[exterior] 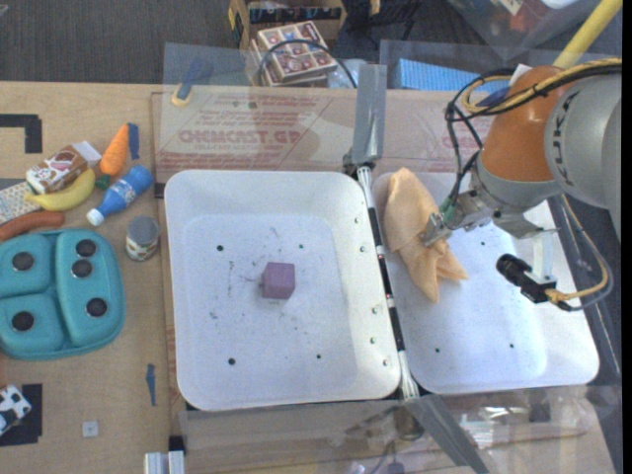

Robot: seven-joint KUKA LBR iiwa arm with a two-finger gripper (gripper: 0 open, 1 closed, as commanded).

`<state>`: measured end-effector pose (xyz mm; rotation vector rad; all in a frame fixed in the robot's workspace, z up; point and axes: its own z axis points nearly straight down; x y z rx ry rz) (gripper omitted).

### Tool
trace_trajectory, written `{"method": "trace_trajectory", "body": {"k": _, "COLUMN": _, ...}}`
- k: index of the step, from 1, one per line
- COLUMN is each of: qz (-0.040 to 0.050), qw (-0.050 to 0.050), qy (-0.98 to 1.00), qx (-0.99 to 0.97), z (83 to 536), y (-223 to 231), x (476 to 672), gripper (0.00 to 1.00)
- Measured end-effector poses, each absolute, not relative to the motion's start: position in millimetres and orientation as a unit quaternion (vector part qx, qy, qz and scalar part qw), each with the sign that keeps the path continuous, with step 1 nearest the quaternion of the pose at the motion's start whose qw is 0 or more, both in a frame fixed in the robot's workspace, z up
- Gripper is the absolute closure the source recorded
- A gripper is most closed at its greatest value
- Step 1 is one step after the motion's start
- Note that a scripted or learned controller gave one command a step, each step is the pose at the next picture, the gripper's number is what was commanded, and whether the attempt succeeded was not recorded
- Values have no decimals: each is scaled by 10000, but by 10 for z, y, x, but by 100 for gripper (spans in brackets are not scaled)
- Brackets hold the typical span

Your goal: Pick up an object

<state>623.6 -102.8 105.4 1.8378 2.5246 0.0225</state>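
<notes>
Overhead slanted view of the bench [59, 117] with two shallow white bins side by side. The left bin [197, 215] contains a small purple block [277, 280], resting flat near the bin's centre and well apart from all four walls; dark specks and small holes mark the floor around it. The right bin [494, 354] contains a crumpled yellow-tan cloth [410, 215], lying along the wall shared with the left bin, its upper end near the bin's far corner and its lower tip pointing toward the bin's middle. The grey arm [592, 136], with its orange band [518, 146] above the wrist, reaches in from the right edge of the bench and bends down over the right bin. The gripper [434, 229] is at the right-hand margin of the cloth, touching or pressed into its folds (whether fabric lies between the fingers, and how far they are spread, cannot be told from this angle). A black fitting with cabling [523, 276] hangs just beside the wrist, over the bare floor of the right bin. Along the left edge of the bench, outside the bins, lie a teal moulded tray [59, 294], a small grey can [143, 237], a blue-and-white bottle [120, 195], a toy carrot [118, 150], a banana [61, 194] and a red sausage-shaped toy [25, 226]. A clear sheet with red lettering [252, 136] lies at the far edge behind the left bin.
</notes>
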Motion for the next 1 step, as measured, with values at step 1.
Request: {"method": "trace_trajectory", "body": {"k": 1, "qz": 0, "qw": 12, "qy": 8028, "qx": 5963, "z": 1952, "y": -532, "x": 6550, "gripper": 100}}
